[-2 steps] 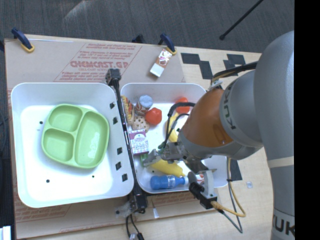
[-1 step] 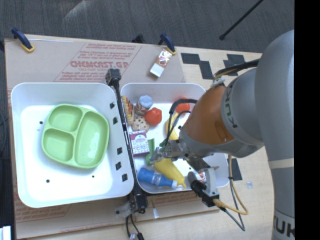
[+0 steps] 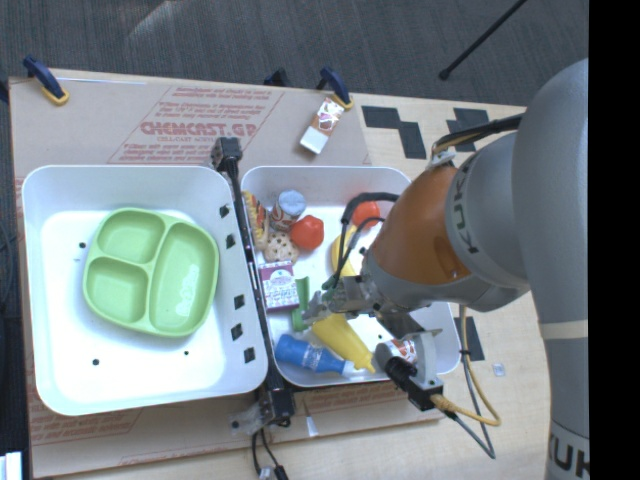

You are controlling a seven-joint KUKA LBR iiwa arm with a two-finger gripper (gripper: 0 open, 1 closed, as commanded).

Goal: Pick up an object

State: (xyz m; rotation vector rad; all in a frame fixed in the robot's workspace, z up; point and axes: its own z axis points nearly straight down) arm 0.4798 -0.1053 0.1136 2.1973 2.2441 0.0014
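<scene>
Yellow bottle (image 3: 347,336) lies just below pincer (image 3: 325,303), rt bin (image 3: 262,190).

**Arm over right bin, cluttered**

Left bin (image 3: 40,298): green three-compartment plate (image 3: 150,271), lying flat. Right bin (image 3: 330,178): red ball (image 3: 307,232), blue bottle (image 3: 305,356) along near wall, yellow bottle (image 3: 350,338) just beside it, small pink carton (image 3: 281,289). Arm's orange band (image 3: 425,238) above bin's right half. Small box (image 3: 322,128) on cardboard beyond bins.

Two shallow white plastic bins (image 3: 40,298), glossy; pale green three-compartment plastic plate (image 3: 150,273), smooth, semi-gloss; brown cardboard sheet (image 3: 130,118) with red print, matt.
</scene>
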